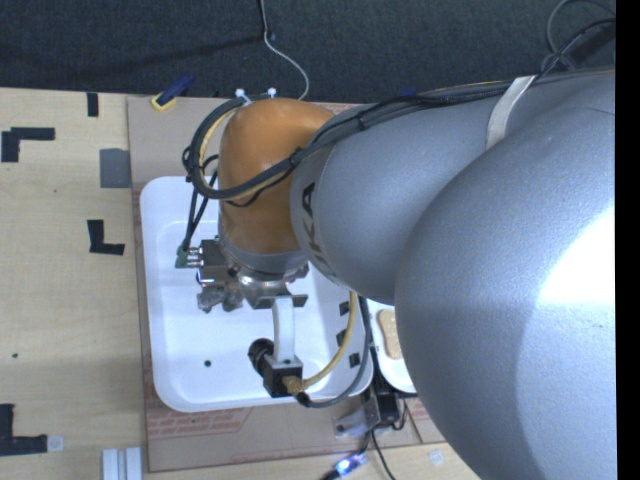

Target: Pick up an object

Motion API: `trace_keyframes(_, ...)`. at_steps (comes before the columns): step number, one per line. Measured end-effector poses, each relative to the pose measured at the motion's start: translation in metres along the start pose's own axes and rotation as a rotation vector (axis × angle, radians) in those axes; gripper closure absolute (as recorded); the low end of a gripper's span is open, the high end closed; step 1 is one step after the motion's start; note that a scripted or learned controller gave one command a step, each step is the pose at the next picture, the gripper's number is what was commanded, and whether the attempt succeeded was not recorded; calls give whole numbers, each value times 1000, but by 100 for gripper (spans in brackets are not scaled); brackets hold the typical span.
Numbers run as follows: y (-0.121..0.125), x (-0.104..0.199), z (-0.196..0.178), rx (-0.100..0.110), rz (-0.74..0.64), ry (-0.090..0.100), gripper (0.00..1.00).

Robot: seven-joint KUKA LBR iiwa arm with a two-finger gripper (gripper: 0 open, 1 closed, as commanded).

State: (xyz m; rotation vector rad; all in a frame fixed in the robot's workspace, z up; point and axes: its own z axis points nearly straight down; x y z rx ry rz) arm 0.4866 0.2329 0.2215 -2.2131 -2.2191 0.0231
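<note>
Gripper (250,286) hangs low over the left bin (165,268), its body tucked under the orange band (262,183) at centre frame. From this slant I cannot tell whether it stands open or closed, nor whether anything is held in it. Nearest the lens, the grey arm (470,268) covers the right half of the frame and hides most of the right bin (378,363), which shows as a narrow white strip at lower centre. In that strip lies a tan object (388,334), partly hidden by the arm, and it is the plainest candidate for the pick. On the left bin's white floor, below and left of the gripper, sits a small dark speck (207,362), too small to name. Further off, the bench (60,298) runs to the left edge with black markings, and a dark backdrop (150,18) closes the top of the frame. My judgement is that the step in hand is the descent or grasp attempt in the left bin, with no pickup yet confirmed. The next move calls for a straight lift, so that the view can show whether anything comes up with it.
</note>
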Motion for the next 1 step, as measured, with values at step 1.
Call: trace_keyframes(1, -4, -1, 3, -11, 2, 3, 100)
